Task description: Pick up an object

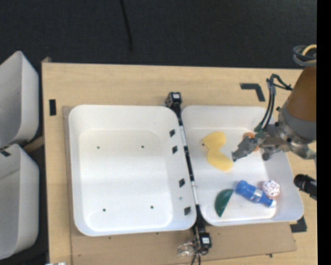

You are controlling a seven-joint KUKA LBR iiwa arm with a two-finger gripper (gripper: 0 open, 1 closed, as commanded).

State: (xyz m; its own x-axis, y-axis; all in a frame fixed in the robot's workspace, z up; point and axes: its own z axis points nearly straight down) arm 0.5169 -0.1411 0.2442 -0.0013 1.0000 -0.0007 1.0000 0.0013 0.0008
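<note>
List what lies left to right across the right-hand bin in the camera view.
Yellow piece → green wedge → gripper → blue bottle → small white ball.

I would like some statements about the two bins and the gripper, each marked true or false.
1. The yellow object lies in the right bin. True.
2. The blue bottle lies in the left bin. False: it lies in the right bin, near the front wall.
3. The gripper is above the right bin, to the right of the yellow object. True.
4. The green piece is held between the fingers. False: it lies on the bin floor, left of the blue bottle.
5. The arm reaches over the left bin. False: it comes in from the right, over the right bin.
</note>
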